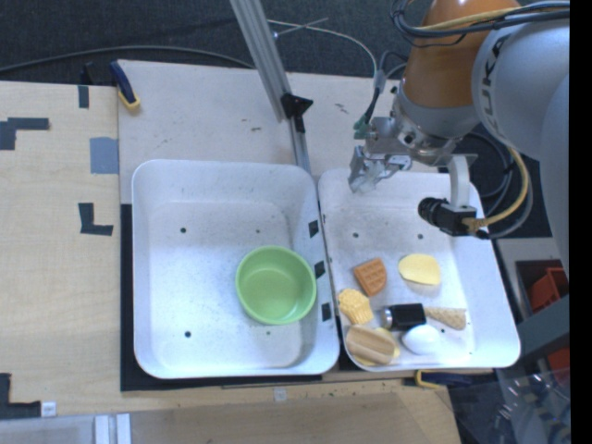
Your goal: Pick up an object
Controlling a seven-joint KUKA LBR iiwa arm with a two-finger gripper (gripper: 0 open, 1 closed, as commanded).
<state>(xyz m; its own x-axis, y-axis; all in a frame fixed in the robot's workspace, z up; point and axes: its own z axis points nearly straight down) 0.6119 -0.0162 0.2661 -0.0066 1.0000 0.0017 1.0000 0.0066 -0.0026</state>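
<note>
Hovering: end effector (368,176) seen empty, aperture cannot be told | below it, well apart: orange waffle piece (370,275), judged light, stiff | hold advised across flat sides

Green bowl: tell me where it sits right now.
The green bowl sits in the left bin, toward its near right corner, close to the wall it shares with the right bin.

The green bowl (276,285) looks like smooth, faintly glossy plastic; both white bins (157,248) seem matt plastic, finely speckled; the bench (46,239) looks like pale matt wood; the slanted pole (262,44) brushed metal
</note>
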